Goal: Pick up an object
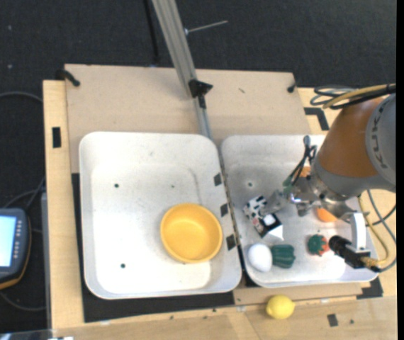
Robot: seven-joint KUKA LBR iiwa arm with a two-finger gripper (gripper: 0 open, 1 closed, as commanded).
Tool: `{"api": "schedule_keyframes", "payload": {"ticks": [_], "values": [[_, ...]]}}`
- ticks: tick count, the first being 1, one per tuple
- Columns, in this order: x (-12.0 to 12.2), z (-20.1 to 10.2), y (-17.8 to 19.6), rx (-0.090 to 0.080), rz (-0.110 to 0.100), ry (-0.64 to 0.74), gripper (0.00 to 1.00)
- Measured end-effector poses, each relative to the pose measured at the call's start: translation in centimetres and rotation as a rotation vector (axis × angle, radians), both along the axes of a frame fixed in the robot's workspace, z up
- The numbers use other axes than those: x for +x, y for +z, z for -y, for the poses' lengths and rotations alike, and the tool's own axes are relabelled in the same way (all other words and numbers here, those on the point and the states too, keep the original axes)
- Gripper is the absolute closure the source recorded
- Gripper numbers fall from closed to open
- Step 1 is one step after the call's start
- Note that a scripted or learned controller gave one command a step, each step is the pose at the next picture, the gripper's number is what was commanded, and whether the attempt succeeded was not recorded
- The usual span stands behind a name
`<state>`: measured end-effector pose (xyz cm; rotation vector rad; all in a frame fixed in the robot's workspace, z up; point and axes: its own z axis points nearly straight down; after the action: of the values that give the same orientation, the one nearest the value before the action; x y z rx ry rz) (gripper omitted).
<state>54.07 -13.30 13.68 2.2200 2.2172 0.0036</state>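
Gripper (295,198): over right bin (239,163) centre; finger state cannot be told. White egg (260,257), green block (283,255): right bin's front edge. Yellow bowl (191,232): left bin (103,190), front-right corner.

Light falls evenly from overhead — bright enough that the two white bins (152,154) look nearly washed out, with little surface detail. Shadows are short and soft. The whole picture is slightly blurred and grainy; small items in the right-hand bin smear together — the dark floor (60,20) shows mottled noise.
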Motion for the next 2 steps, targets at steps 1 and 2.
{"api": "schedule_keyframes", "payload": {"ticks": [1,2], "values": [[0.1,0.0,1.1,0.002,0.004,-0.005,1.00],[0.1,-0.3,5.5,0.001,0.002,0.005,1.00]]}}
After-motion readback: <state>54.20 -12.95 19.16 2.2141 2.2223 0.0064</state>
